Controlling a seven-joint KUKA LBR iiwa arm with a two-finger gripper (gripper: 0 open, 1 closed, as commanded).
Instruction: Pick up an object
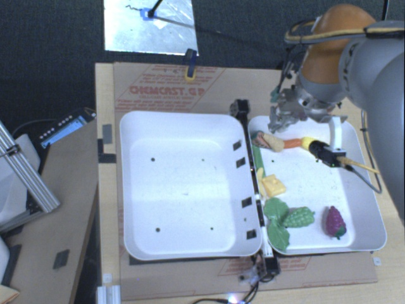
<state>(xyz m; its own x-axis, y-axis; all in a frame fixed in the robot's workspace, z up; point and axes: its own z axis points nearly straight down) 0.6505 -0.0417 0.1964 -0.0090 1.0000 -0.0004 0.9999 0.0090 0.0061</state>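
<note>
My gripper [279, 124] hangs over the back left corner of the right bin [367, 233], just above a tan, bread-like piece [272, 142]. An orange carrot-like stick [293, 144] lies right beside that piece. Further forward in the same bin are a yellow cheese wedge [273, 185], a green leaf [276, 225], a bumpy green fruit [298, 217] and a purple grape bunch [335, 221]. A long green stalk [258, 160] lies along the bin's left wall.
The left bin [126, 189] stands beside the right one, with black clips [240, 145] along the shared wall. The grey arm with its orange band [335, 37] reaches in from the upper right. A shiny sheet [150, 18] lies behind the bench.
</note>
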